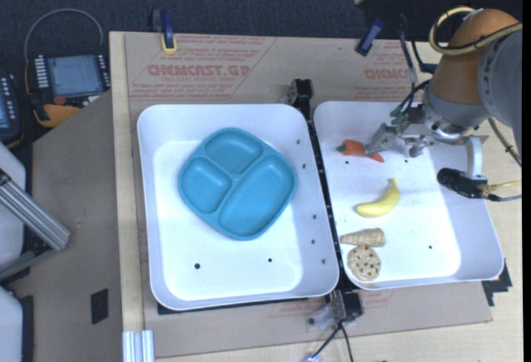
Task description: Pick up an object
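In the right bin (pixel 465 256) lie an orange carrot (pixel 358 149) at the far left, a yellow banana (pixel 379 201) in the middle, a pale cone-shaped piece (pixel 362 237) and a round cookie (pixel 363 262) near the front left corner. My gripper (pixel 397 134) hangs low over the far part of this bin, just right of the carrot's right end. Whether it touches the carrot I cannot tell. The grey arm with its orange band (pixel 474 32) reaches in from the right.
The left bin (pixel 166 269) holds a blue divided plate (pixel 238 182), lying flat at its middle. A black divider (pixel 319 186) runs between the two bins. The right half of the right bin is bare white floor.
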`<state>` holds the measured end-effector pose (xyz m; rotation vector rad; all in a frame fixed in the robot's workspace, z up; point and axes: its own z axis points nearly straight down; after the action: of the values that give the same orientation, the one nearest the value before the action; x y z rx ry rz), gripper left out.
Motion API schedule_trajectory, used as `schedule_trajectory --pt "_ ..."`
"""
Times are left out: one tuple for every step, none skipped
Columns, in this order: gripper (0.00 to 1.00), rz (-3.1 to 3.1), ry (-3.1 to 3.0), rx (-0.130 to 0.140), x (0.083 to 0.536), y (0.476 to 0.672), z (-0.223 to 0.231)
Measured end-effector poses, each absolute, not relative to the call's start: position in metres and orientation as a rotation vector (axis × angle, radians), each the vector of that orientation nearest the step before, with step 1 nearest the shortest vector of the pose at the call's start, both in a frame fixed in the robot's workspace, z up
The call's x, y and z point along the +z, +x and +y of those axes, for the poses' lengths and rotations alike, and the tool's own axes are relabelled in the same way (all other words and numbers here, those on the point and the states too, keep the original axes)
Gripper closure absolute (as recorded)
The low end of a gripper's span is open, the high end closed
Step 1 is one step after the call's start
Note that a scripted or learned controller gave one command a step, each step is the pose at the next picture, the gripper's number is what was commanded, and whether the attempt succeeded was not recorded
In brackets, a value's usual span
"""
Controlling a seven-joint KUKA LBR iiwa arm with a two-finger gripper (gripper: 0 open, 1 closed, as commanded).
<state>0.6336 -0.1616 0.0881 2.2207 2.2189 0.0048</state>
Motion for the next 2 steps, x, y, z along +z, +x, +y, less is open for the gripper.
schedule_trajectory --pt "1.0 2.214 2.213 0.008 0.102 0.636 -0.163" --pt "1.0 2.216 2.215 0.006 0.167 0.639 -0.166"
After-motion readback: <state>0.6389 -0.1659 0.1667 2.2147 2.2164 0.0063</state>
